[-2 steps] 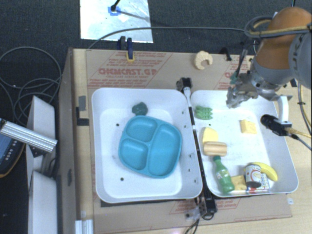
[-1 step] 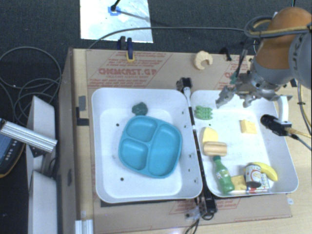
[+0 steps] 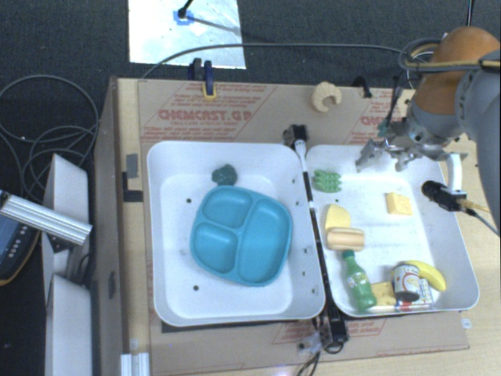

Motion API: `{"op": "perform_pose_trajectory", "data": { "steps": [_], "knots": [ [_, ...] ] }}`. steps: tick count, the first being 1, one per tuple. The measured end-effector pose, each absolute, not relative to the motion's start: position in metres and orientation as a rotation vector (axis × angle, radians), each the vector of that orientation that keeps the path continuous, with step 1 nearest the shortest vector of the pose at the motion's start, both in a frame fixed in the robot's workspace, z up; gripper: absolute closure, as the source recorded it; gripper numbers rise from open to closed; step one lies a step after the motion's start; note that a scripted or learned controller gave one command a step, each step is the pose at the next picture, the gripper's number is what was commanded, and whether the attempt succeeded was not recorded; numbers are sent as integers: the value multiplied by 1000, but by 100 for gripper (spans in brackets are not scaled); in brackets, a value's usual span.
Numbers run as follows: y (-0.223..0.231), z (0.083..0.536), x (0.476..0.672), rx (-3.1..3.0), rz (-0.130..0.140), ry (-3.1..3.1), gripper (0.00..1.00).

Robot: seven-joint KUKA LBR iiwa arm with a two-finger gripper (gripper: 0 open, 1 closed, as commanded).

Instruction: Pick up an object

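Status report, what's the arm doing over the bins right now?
Gripper above right bin's far edge, holding nothing. Cheese cube nearest, untouched. Nothing in the way.

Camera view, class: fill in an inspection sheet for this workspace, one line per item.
Surface: bench bearing left bin and right bin side by side.
Job's things: right bin holds green bottle, banana, can, yellow block, hot dog, green toy.
Clutter: blue divided plate and dark green lump in left bin.
Grippers: gripper above right bin's far edge, holding nothing.
Cables: black cables on floor, left.
Surroundings: shiny sheet beyond bench.
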State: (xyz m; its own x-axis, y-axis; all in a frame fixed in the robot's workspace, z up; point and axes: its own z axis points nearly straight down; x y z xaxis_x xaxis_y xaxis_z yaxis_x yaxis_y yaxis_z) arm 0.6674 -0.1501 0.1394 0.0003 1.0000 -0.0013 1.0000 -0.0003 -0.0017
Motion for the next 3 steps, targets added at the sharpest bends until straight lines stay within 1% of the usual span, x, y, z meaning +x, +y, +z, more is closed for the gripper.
{"op": "perform_pose_trajectory", "data": {
  "steps": [1,2,3],
  "knots": [
    [-203,105,579,-2222,3,-2222,0],
    [-173,132,670,-2219,-6,-2230,0],
    [-192,84,570,-2221,1,-2222,0]
  ]
}}
